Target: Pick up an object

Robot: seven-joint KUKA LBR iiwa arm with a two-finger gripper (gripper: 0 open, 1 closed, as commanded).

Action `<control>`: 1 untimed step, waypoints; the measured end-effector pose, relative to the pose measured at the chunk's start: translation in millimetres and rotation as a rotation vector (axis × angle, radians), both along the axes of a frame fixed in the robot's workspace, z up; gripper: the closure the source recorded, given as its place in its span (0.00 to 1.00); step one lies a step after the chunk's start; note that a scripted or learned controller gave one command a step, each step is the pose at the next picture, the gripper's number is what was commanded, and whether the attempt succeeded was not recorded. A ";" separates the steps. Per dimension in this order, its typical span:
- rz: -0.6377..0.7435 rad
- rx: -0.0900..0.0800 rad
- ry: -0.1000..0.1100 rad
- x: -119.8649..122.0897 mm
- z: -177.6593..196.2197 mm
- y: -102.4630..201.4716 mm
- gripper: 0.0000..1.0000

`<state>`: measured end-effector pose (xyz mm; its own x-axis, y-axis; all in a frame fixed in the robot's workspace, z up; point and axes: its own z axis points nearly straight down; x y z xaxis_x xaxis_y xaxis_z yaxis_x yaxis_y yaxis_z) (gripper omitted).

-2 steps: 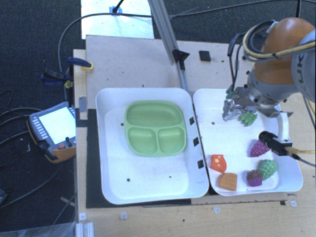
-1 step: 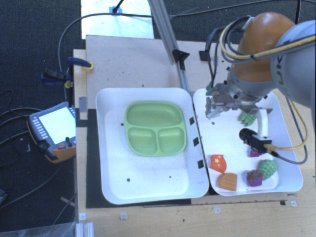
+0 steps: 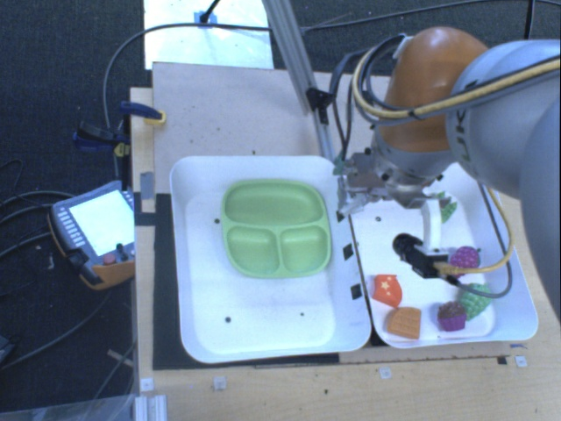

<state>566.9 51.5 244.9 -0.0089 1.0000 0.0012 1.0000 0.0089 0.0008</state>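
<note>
the fingers (image 3: 345,202) hang over the seam where the 2 white bins meet, at the upper corner of the right bin (image 3: 517,323). whether they are spread or pressed together cannot be told. toward the view's bottom from the fingers, well apart from them, toys lie in the right bin: a red piece (image 3: 387,288) with a star, an orange block (image 3: 404,323), a purple piece (image 3: 452,316), a green knobbly piece (image 3: 474,300) and a purple cluster (image 3: 465,257). to the view's right of the fingers sits a small green piece (image 3: 448,209). just to their left in the view, a green plate (image 3: 276,228) with 3 compartments lies in the left bin (image 3: 202,323) on the worktop (image 3: 219,103).
</note>
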 end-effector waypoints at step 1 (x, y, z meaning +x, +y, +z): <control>0.001 0.001 -0.002 11.4 -8.9 52.2 1.00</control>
